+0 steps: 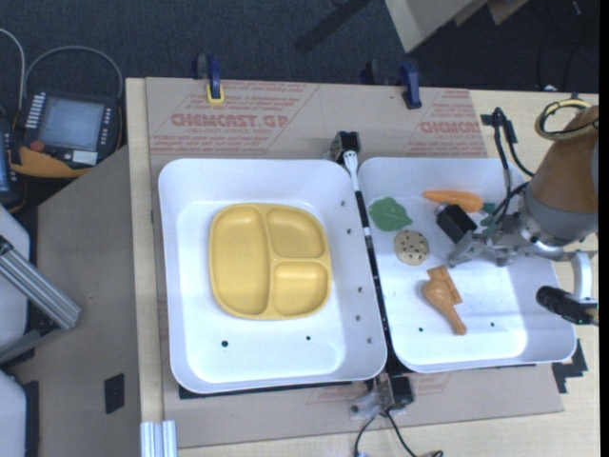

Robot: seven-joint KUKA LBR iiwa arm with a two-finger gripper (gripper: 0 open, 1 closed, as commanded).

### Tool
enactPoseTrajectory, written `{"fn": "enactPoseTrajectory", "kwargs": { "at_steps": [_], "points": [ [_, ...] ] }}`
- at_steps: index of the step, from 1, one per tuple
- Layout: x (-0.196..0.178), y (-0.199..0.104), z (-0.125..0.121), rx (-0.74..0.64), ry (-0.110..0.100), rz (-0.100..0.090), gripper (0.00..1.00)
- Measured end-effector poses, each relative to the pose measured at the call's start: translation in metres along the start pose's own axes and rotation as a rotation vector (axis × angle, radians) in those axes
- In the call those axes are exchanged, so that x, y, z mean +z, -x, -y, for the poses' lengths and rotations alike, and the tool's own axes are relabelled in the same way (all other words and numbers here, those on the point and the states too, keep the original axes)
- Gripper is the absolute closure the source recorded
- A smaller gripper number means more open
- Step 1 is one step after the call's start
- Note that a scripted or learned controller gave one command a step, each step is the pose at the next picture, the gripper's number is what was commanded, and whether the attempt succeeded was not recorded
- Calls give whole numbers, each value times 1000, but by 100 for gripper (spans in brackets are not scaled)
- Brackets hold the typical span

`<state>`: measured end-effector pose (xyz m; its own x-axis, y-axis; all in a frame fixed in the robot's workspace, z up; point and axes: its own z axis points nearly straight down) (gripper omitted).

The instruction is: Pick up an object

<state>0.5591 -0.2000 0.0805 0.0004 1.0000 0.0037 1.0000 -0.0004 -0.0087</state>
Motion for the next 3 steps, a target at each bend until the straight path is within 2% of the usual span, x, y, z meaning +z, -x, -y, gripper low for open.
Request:
{"fn": "enactPoseTrajectory", "kwargs": {
  "at_steps": [1, 2, 3],
  "points": [
    [-10, 1, -1, 0, 2, 1, 100],
    [-68, 9, 0, 1, 12, 7, 100],
    [-126, 13, 6, 0, 13, 7, 100]
  ]
}}
